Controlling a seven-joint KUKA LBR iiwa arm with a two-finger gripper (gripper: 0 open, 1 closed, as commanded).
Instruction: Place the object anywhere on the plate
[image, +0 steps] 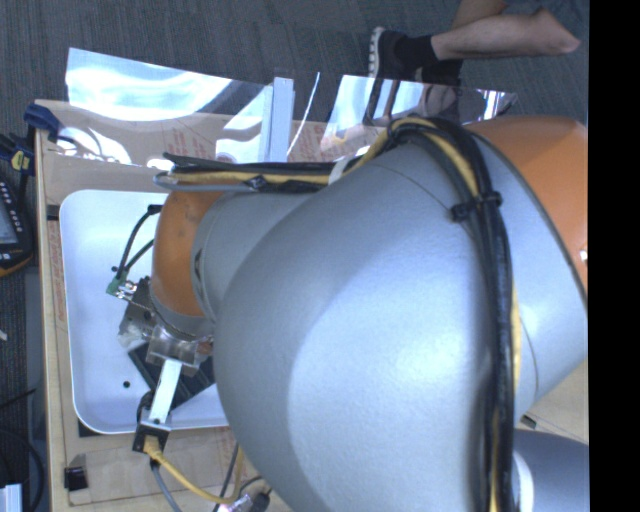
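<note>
The arm (400, 320) reaches over the left bin (85, 300), apparently mid-approach (finger state cannot be told); next it needs a sure hold.

One fixed camera looks down on the bench at a slant from above. The grey arm (400, 330) enters from the view's right and stands very near the lens, covering most of the frame. The left white bin (90, 300) lies farther below, at the view's left. Dark floor (200, 40) runs along the top edge.
</note>
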